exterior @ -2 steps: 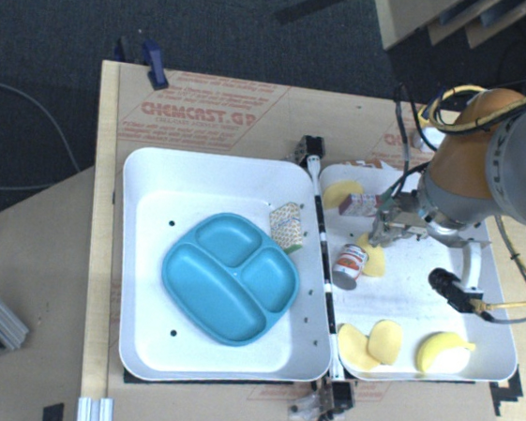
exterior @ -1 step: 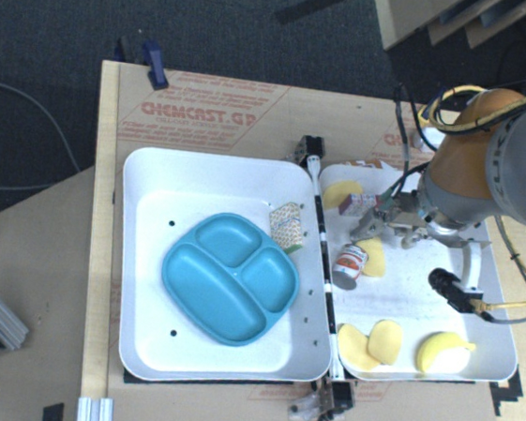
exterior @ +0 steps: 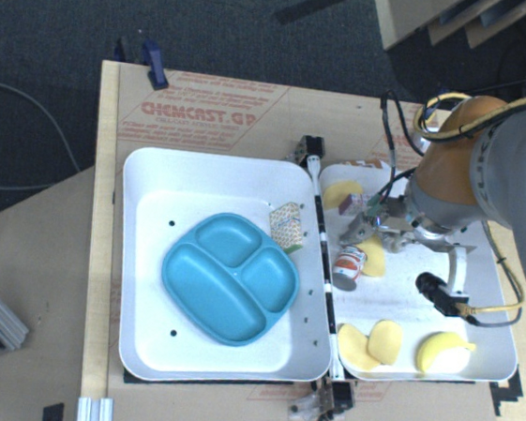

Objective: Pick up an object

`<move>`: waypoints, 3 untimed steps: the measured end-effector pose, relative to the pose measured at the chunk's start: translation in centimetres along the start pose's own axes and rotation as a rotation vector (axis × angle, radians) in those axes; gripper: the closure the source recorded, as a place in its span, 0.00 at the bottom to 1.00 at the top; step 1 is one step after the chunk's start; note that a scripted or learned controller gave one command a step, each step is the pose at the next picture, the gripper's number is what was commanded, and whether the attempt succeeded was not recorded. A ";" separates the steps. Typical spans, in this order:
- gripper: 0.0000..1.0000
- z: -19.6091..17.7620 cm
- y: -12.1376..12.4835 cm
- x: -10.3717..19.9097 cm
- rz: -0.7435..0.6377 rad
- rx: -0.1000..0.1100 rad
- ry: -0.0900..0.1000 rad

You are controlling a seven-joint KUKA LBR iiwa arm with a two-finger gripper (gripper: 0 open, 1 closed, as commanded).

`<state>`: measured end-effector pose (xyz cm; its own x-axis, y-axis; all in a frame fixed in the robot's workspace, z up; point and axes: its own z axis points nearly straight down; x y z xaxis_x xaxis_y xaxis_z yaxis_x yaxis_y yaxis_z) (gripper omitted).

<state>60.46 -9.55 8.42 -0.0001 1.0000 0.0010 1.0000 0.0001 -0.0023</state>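
Front rim of the right bin point(exterior: 414, 375): three yellow pieces sit along it, nearest the camera: a yellow wedge point(exterior: 353, 345), a rounded yellow piece point(exterior: 385, 340) touching it, and a lemon-like fruit point(exterior: 442, 352) a little apart to the right.

Left bin point(exterior: 137, 238): a blue divided plate point(exterior: 229, 276) lies in the middle; a small patterned packet point(exterior: 287, 225) rests against its upper right edge.

Arm point(exterior: 495, 165): it reaches in from the right, orange band above the wrist, and hangs over the upper half of the right bin.

Claw: the gripper point(exterior: 370, 228) points down and to the left; the wrist and cables hide its tips, so I cannot tell whether it is apart or together, and nothing is visibly held.

Likeliest target: a small red-and-white can point(exterior: 347, 264) lying near the divider between the bins, with a pale yellow piece point(exterior: 373, 259) just beside it on the right.

Key relation: the can sits just below and slightly left of the claw, its long axis running roughly top to bottom of the view with a slight tilt.

Judgement: a short drop toward the divider would put the claw over the can; the bin wall close on the left looks like the main risk.

Back of the right bin: another yellow fruit point(exterior: 342, 195) lies near the top corner.
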 end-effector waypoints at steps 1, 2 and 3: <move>1.00 -1.0 0.1 0.0 0.000 -0.002 0.000; 0.00 -1.0 0.0 0.0 0.000 -0.002 0.000; 1.00 -2.0 0.1 0.0 0.000 -0.004 -0.001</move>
<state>60.55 -9.56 10.45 -0.0002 1.0000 0.0003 1.0000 0.0002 0.0015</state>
